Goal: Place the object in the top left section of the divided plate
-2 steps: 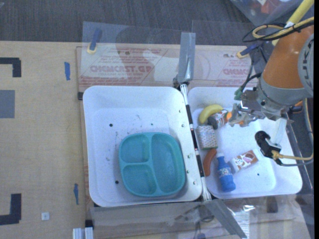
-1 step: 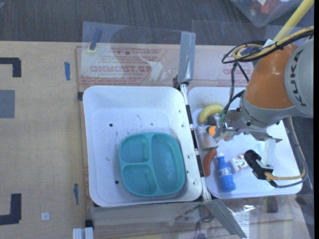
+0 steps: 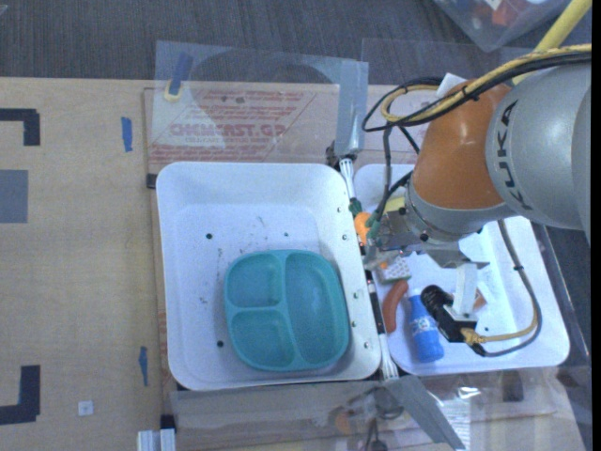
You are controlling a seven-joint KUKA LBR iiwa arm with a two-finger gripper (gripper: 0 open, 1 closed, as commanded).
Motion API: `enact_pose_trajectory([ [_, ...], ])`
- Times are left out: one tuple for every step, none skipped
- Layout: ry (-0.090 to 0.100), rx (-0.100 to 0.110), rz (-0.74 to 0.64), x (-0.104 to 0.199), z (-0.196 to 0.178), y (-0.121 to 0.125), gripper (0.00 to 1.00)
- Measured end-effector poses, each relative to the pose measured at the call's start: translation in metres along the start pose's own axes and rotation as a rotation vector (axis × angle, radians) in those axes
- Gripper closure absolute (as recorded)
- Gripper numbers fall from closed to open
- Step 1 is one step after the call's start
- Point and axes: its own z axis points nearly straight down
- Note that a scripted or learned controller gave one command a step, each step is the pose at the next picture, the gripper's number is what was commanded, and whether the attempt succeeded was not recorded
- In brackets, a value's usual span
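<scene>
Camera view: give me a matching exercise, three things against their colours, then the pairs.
Things:
1. divided plate
2. bottle
3. band above the wrist

Colours:
A. orange
B. teal
C. blue

Pairs: 1-B, 2-C, 3-A. The plate lies in the left bin; the bottle lies in the right bin.
</scene>
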Motion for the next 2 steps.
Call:
enact_pose_trajectory([
  [-0.001, 0.0, -0.05, 0.075, 0.0006, -0.0352, 1.0],
  [-0.001, 0.0, -0.048, 0.0743, 0.0006, -0.0351, 0.0],
])
